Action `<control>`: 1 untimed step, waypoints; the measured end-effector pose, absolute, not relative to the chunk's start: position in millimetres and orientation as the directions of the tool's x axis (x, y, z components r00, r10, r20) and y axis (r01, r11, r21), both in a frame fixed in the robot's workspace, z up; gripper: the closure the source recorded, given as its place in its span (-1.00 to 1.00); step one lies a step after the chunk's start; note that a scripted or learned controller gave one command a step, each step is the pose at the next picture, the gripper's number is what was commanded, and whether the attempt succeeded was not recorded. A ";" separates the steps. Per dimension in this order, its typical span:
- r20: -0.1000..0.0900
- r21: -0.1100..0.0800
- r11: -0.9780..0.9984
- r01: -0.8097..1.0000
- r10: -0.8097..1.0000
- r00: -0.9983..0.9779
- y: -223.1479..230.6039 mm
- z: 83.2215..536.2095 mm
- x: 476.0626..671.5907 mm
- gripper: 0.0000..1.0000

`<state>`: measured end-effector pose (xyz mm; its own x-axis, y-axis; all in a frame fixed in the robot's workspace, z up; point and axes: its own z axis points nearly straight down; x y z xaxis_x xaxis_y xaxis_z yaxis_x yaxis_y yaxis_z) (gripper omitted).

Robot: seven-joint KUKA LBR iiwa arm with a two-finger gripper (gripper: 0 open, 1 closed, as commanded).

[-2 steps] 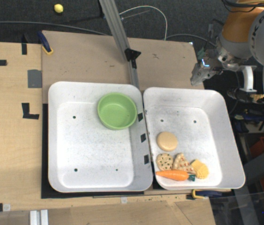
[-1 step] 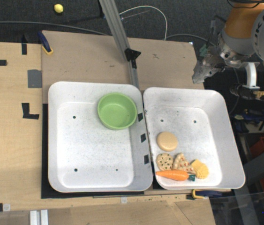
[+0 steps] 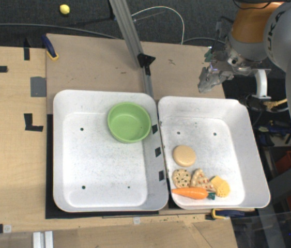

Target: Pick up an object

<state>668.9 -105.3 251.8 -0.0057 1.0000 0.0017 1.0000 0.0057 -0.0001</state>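
1. Tool (image 3: 206, 82): poised above the right bin's (image 3: 248, 138) far rim, holding nothing; finger spread cannot be told.
2. Toy foods, carrot (image 3: 189, 192) included, cluster in its near corner.
3. Green bowl (image 3: 129, 121): left bin (image 3: 67, 154).

Small yellow ball (image 3: 64, 9) on the dark floor, top left. Grey metal pole (image 3: 122, 14) slanting down to a black bracket (image 3: 145, 61) on the brown board (image 3: 93, 61). Thin white cable (image 3: 173, 14) looping just right of the pole. Blue clamp (image 3: 49, 47) at the board's far left corner. On the pale wooden bench (image 3: 11, 164), a grey patch (image 3: 38, 86) near black tape marks (image 3: 30, 122).
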 end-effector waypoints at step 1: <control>0.001 -0.003 0.006 1.000 1.000 -0.006 -57.1 238.1 662.4 1.00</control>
<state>662.4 -57.1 238.1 -0.0056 1.0000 0.0015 1.0000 0.0056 -0.0030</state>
